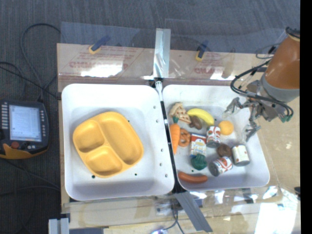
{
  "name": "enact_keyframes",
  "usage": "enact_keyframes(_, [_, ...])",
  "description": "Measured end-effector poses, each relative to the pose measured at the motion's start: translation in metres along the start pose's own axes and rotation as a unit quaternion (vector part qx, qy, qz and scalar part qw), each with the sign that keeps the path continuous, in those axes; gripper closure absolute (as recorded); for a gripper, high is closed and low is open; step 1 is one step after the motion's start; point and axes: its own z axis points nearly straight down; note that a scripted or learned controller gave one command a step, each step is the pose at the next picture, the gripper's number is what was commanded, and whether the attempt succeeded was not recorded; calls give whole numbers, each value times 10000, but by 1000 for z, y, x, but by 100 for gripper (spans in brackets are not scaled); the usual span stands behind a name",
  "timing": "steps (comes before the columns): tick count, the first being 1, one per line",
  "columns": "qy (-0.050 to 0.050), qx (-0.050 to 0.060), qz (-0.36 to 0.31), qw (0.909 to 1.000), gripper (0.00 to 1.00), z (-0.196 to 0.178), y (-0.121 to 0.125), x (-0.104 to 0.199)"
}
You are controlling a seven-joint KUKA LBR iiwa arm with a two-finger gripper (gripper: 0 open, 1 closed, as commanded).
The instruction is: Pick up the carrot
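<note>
The carrot (174, 136) is a slim orange cone lying lengthwise against the left wall of the right bin (261, 174), its thick end toward the back. My gripper (243, 117) hovers over the right bin's back right part, well to the right of the carrot. Its fingers (252, 128) are spread open with nothing between them. An orange fruit (225, 127) lies just left of the gripper.
Crowded beside the carrot are a pretzel (184, 137), a waffle piece (178, 112), a banana (201, 116), a red-and-white carton (197, 144), cans (222, 165) and a sausage (192, 177). The left bin (73, 179) holds a yellow divided plate (107, 143).
</note>
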Motion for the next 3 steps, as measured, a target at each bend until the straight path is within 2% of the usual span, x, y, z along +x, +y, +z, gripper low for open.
enact_keyframes(1, [11, -31, -1119, 9937, 0, 42, -9, -28])
enact_keyframes(2, [7, -32, -2341, 9722, 0, 57, -8, -26])
enact_keyframes(3, [-32, -37, -3294, 9442, 0, 72, -7, -36])
